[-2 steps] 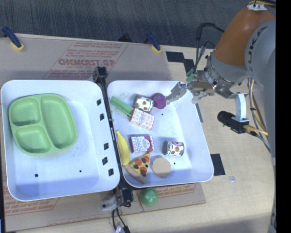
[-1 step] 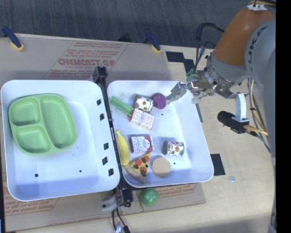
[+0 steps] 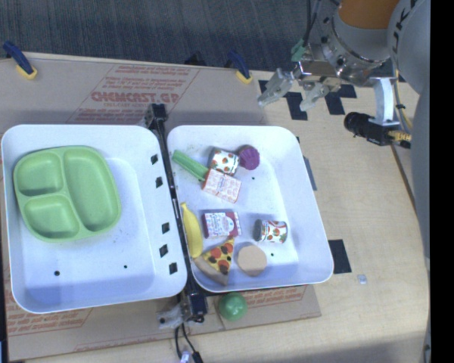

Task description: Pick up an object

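Hand (image 3: 287,91) open and empty beyond the right bin (image 3: 306,203), banana (image 3: 191,231) against its left wall, green ball (image 3: 231,306) outside, arm cut off

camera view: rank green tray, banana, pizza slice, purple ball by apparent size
1. green tray, by far the largest
2. banana
3. pizza slice
4. purple ball, smallest

Banana and pizza slice cover similar area, so that pair is unsure.
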`<action>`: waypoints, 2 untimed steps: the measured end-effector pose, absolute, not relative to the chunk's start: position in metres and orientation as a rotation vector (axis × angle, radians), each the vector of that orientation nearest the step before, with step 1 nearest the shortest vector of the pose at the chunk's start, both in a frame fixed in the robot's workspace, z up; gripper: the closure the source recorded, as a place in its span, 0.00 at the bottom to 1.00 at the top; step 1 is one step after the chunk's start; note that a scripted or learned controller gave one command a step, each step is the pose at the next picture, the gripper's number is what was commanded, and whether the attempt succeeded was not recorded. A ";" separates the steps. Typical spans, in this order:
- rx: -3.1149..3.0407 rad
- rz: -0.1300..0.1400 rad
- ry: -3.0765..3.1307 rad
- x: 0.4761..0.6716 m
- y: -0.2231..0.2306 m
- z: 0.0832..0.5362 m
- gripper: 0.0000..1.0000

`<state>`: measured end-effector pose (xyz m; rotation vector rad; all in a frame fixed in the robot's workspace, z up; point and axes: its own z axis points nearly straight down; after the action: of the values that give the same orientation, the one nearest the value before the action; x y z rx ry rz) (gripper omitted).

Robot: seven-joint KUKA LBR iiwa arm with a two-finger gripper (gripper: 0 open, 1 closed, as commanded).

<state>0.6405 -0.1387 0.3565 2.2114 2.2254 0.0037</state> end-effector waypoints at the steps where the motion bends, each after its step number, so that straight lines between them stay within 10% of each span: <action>1: 2.214 0.001 2.221 0.657 -0.203 0.355 0.00; 2: 2.218 -0.006 2.231 0.656 -0.210 0.277 0.00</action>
<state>0.6560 -0.2101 0.2766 2.2184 2.2308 -0.0063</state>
